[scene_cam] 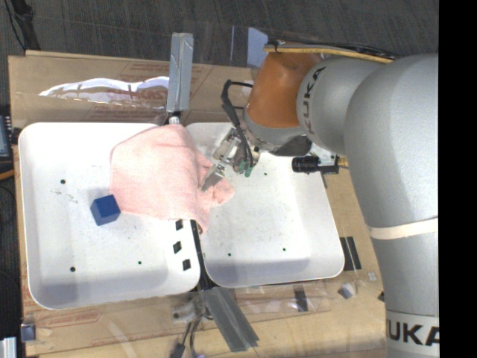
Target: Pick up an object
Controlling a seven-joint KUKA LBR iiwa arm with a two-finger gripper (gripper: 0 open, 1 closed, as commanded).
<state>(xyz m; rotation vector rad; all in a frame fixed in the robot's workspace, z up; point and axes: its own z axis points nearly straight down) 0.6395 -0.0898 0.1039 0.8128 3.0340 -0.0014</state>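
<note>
One soft pink cloth (160,176), crumpled and loosely spread, is what I take as the task's thing: it lies mostly in the left shallow white bin (45,274), covering that bin's upper right part, and it drapes over the shared divider so that a bunched corner spills into the right shallow white bin (298,263). That spilled corner sits directly at the tip of the two-finger gripper (212,179), which I see reaching in at a slant from the upper right; its metal fingers (218,174) point down and to the left and meet the cloth's right edge, with pink folds just beneath and beside them. I cannot tell from here whether the fingers are apart or pressed together, nor whether any fabric is caught between them. Well apart from the gripper, a small blue cube (106,209) rests on the floor of the left bin, just beside the cloth's lower left edge. Behind the gripper the orange band (276,92) of the wrist hangs over the back rim of the right bin, and the thick grey arm (395,170) fills the right side of my view. Both bins stand on a brown cardboard-covered bench (89,77), with a grey upright post (179,77) rising at the back above the divider.
</note>
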